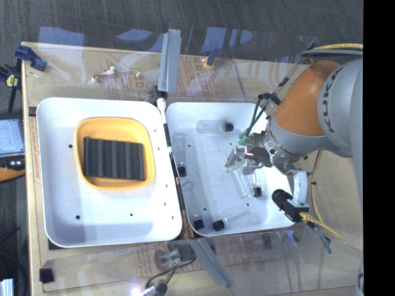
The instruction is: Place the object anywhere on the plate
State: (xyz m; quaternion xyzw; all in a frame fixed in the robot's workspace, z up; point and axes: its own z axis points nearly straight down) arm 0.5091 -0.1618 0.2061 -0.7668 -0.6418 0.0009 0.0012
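Yellow plate [114, 130], dark grey ribbed centre. Both bins white: left bin [55, 196], right bin [197, 159]. Clear vials [213, 127] black-capped. Arm [333, 103] grey, orange band. Worktop [92, 73] pale tan.

The setting is a robotics lab or test cell, not a home. A wooden desk [74, 63] carries two shallow white bins [62, 227] set side by side, fenced by clear panels on metal rails [168, 60]. A blue clamp [29, 55] grips the desk's far left corner. A grey and orange industrial arm [321, 103] with loose cables [324, 224] reaches in. Grey carpet [185, 5] lies beyond.
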